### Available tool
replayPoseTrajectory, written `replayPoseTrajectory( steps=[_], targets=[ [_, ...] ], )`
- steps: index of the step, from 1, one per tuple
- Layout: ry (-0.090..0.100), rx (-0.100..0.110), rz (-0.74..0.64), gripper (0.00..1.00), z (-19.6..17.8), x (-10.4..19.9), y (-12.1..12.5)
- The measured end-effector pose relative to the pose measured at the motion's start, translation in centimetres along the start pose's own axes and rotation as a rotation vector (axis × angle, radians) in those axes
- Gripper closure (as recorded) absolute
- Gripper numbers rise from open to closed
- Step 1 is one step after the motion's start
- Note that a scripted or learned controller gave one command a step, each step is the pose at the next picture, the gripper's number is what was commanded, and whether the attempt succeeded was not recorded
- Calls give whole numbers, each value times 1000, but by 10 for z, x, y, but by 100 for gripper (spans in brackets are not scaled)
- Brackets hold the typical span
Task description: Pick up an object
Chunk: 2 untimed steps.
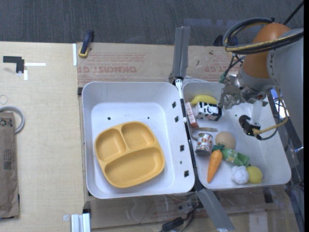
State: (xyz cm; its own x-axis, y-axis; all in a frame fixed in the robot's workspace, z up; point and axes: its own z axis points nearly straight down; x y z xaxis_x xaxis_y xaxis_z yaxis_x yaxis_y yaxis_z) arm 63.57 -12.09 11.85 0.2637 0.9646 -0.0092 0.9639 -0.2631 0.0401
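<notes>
A yellow divided tray (129, 153) is lying in the left bin (91, 129). In the right bin (275, 170), a small can (204, 142), a carrot (214, 164), a banana (203, 99) and a black-and-white toy (210, 111) are resting. The gripper (227, 102) is hanging just beside this toy; how its pincer stands, I cannot tell.

At the frame's right, the arm (270, 47) is hiding the gripper (227, 99) fingers and part of the right bin (270, 178).
</notes>
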Motion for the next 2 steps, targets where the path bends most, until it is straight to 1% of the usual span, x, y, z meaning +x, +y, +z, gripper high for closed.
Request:
replayPoseTrajectory(
  steps=[1,2],
  targets=[
    [7,44,-28,100,-115,-38,11],
    [7,45,-29,0,-115,-37,11]
  ],
)
